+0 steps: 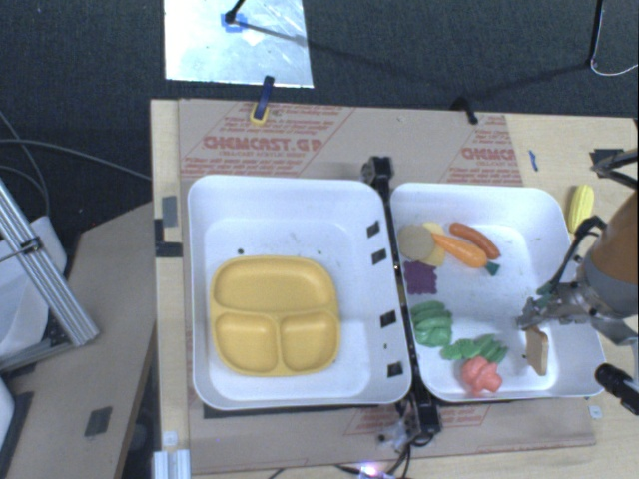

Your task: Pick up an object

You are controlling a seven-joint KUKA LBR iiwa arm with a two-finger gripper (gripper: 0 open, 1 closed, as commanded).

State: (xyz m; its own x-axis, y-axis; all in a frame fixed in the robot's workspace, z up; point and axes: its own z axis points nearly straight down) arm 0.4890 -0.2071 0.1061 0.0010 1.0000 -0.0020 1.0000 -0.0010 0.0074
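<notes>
The claw [539, 319] hovered over the right white bin [544, 208], just above a tan wooden block [537, 350]; its grip state was unclear, so nothing looked lifted.

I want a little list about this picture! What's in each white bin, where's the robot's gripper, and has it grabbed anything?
left bin: a yellow tray with three compartments
right bin: toy food, with a carrot and a sausage near the top, a purple piece, green pieces, a red piece near the bottom edge
gripper: over the right side of the right bin
nearest thing: a tan block just below the gripper
grabbed anything: can't tell from this view
outside the bins: a yellow corn cob on the bench
</notes>
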